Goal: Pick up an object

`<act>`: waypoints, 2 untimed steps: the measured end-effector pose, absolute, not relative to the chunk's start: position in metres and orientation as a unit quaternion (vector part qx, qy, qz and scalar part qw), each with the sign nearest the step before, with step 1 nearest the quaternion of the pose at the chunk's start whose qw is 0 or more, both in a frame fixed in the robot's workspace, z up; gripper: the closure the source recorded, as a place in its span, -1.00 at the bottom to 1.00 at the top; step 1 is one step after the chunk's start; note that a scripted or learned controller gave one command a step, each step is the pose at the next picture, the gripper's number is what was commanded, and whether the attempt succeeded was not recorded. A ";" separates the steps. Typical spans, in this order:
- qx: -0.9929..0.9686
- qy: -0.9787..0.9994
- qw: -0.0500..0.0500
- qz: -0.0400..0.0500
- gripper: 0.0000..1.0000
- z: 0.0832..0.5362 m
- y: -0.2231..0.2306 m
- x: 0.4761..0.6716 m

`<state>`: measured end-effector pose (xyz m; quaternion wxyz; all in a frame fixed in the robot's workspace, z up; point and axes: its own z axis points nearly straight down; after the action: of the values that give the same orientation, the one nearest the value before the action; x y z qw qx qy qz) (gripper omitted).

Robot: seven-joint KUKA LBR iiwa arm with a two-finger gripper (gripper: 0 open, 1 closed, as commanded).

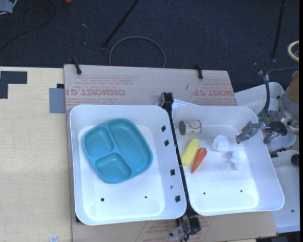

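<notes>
The right bin (252, 198) holds a small tin can (190, 127) lying on its side, a yellow corn cob (190, 152), an orange carrot (198, 160) touching the corn, and two white crumpled objects (220, 143) (238, 159). My gripper (256, 134) hangs over the bin's right rim, to the right of the white objects and apart from them. It is open, with nothing between its fingers.
A blue divided plate (117, 149) lies in the left bin (121, 208). A black divider (174, 150) runs between the two bins. Cardboard lies under the bins, and a white base stands to the right by the arm.
</notes>
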<state>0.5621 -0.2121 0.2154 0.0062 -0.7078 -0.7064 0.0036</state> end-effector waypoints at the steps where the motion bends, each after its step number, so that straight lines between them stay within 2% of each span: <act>1: -0.707 -0.707 0.001 0.001 -1.00 0.222 -0.212 0.565; 2: -0.707 -0.707 0.003 0.001 -1.00 0.174 -0.204 0.564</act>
<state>0.5643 -0.2038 0.1739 0.0033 -0.7071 -0.7071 0.0015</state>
